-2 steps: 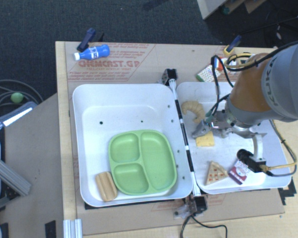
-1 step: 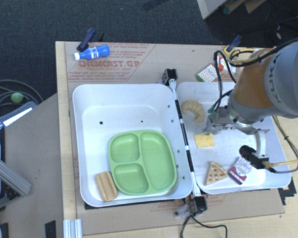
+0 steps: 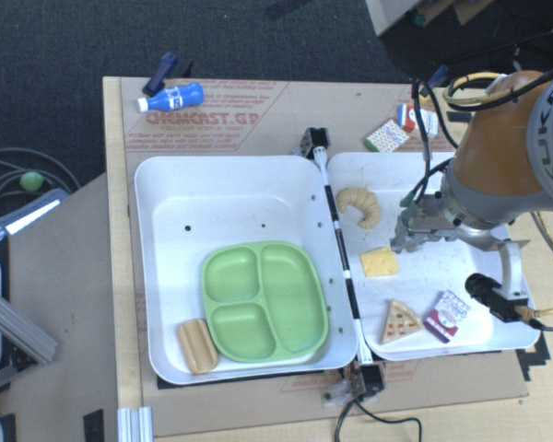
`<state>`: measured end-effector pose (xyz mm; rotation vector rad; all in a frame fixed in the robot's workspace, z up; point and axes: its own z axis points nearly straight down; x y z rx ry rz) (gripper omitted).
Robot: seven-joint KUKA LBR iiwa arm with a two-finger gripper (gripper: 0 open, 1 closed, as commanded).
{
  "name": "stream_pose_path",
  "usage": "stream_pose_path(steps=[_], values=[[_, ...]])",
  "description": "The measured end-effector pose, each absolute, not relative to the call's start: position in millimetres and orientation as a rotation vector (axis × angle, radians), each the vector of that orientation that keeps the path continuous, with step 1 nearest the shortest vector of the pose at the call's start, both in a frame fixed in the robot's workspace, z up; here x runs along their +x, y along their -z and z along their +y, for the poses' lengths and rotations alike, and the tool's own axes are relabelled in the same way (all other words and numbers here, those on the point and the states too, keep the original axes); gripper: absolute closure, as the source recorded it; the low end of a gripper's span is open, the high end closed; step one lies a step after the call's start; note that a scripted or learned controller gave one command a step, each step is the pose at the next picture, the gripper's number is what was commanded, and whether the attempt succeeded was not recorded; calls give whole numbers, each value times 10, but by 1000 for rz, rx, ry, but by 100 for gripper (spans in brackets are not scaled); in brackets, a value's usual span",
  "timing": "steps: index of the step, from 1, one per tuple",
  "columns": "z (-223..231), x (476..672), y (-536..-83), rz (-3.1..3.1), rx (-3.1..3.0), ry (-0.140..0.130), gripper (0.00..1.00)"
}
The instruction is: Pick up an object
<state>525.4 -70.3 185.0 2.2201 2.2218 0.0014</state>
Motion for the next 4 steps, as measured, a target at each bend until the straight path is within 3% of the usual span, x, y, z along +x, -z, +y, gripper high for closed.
stream_pose_path(steps=[1, 2, 3, 4], values=[[-706, 5250, -1845, 2222, 2221, 0, 0], [-977, 5595, -992, 2222, 2223, 3, 0], [-944, 5607, -849, 2222, 2223, 0, 0], [-940, 5445, -854, 2223, 2223, 1, 0]])
